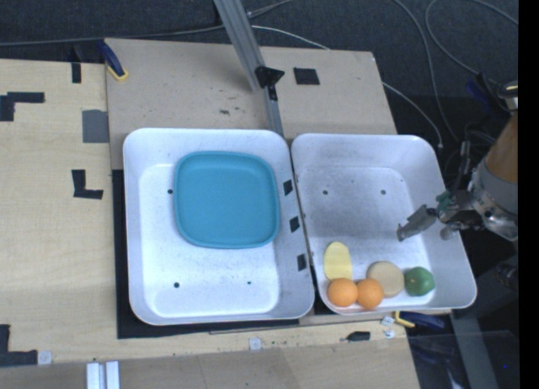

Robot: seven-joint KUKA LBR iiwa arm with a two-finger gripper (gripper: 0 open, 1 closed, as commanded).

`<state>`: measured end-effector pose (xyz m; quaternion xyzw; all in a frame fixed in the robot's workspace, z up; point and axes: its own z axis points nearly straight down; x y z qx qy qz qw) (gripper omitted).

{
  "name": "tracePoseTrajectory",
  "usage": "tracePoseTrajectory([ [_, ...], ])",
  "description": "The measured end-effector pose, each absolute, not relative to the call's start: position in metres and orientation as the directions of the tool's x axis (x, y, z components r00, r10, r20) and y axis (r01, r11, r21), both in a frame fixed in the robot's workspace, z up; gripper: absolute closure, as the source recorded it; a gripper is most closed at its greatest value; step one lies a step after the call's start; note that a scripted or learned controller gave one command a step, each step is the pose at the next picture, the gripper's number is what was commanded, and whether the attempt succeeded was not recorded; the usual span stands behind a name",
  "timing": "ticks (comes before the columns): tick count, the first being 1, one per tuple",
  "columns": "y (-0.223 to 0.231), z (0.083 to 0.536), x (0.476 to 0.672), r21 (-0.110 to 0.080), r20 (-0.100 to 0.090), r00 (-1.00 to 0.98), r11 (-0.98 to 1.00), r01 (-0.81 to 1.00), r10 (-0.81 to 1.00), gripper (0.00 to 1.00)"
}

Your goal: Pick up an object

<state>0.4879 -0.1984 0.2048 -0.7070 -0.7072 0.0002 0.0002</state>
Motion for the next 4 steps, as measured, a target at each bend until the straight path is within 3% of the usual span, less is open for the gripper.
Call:
tracePoseTrajectory([
  [2,-0.198,0.106,0.497,-0.005,0.001,0.0,0.0,1.0,1.0,0.0],
  [3,-0.198,0.09,0.498,0.001,-0.001,-0.001,0.001,1.0,1.0,0.0],
  [4,-0.199,0.101,0.499,0.004,-0.003,0.0,0.0,1.0,1.0,1.0],
])
